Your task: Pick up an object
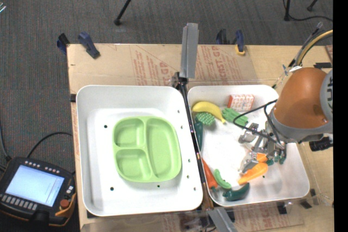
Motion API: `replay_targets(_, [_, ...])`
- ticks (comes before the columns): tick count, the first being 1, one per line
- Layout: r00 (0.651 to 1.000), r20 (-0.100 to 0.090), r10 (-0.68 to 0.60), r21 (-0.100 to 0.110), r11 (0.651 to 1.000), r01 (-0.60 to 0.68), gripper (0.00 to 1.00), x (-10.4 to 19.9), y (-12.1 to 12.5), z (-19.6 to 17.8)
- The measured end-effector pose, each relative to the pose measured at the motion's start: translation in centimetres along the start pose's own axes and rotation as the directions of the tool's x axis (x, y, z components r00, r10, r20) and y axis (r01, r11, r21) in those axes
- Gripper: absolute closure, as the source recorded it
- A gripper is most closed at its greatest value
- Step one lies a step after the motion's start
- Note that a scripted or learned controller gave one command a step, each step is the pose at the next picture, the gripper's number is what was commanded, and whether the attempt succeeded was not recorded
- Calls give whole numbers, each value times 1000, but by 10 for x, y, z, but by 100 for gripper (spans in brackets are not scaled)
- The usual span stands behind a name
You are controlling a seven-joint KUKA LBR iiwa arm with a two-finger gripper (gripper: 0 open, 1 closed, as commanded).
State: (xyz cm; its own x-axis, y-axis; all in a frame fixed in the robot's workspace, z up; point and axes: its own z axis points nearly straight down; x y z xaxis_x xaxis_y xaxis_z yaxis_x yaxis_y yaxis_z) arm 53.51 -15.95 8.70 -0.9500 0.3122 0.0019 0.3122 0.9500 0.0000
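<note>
We reach into the right bin, nothing lifted yet.

Landmark: the right bin [293, 185]. Beside it the left bin [87, 117] holds a green tray [147, 148]. Our hand [260, 156] hangs low over its right half, touching an orange carrot [253, 174]; we cannot tell its opening. We judge the grasp pending.

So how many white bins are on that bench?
2. The left bin holds a green tray; the right bin holds toy food, with the gripper over it.
</note>
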Motion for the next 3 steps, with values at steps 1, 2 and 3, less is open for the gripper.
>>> replay_targets(1, [997,3,-78,-5,997,78,0,-41,-38,0])
replay_targets(2, [992,-7,-122,-4,992,122,0,-109,-16,0])
replay_targets(3, [1000,1,27,-3,1000,-27,0,-43,-26,-1])
